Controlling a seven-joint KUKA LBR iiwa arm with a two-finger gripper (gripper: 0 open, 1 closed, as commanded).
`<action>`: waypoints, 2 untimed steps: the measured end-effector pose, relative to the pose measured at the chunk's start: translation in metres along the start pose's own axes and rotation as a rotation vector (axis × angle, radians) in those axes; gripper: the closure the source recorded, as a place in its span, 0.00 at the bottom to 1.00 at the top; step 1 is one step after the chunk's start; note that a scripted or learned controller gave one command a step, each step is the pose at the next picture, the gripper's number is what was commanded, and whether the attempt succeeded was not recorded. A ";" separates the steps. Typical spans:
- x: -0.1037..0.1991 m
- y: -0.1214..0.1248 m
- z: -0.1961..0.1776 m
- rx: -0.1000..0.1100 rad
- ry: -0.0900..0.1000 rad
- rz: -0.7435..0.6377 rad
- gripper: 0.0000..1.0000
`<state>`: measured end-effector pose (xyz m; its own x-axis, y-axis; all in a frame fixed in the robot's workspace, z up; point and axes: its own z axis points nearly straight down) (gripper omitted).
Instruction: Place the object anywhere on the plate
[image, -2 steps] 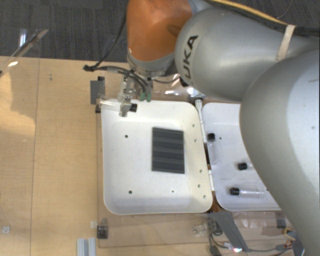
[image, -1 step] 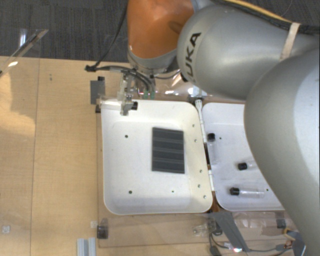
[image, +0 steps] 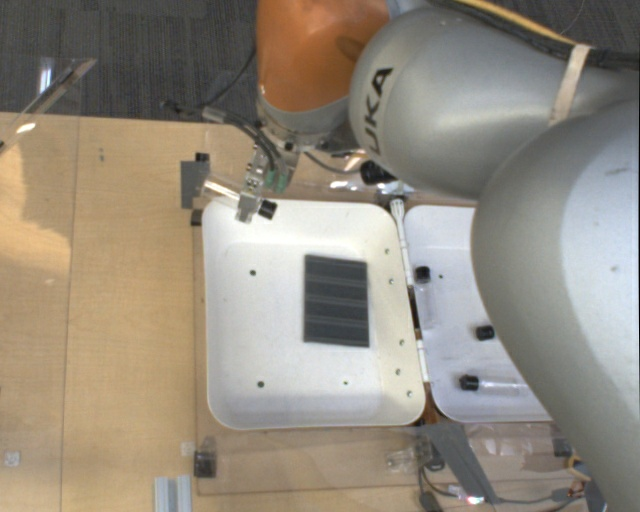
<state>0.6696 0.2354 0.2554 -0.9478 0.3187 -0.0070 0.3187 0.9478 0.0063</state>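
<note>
A dark grey ribbed rectangular plate (image: 336, 300) lies flat in the middle of the left white bin (image: 240, 380). My gripper (image: 256, 204) hangs below the orange band of the arm, over the far left corner of that bin, well away from the plate to its upper left. I cannot make out any object in it. In the right bin (image: 450, 300) a small pale cylinder with a dark end (image: 485, 382) lies near the front, partly under the arm.
The grey arm (image: 520, 150) covers the upper right of the view and most of the right bin. Small black items (image: 422, 272) (image: 484, 332) sit in the right bin. A dark bracket (image: 190, 182) stands outside the left bin's far corner. Wooden bench lies to the left.
</note>
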 end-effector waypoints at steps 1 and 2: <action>0.007 -0.002 0.021 0.000 0.000 -0.142 1.00; 0.006 -0.001 0.050 0.000 0.000 -0.267 1.00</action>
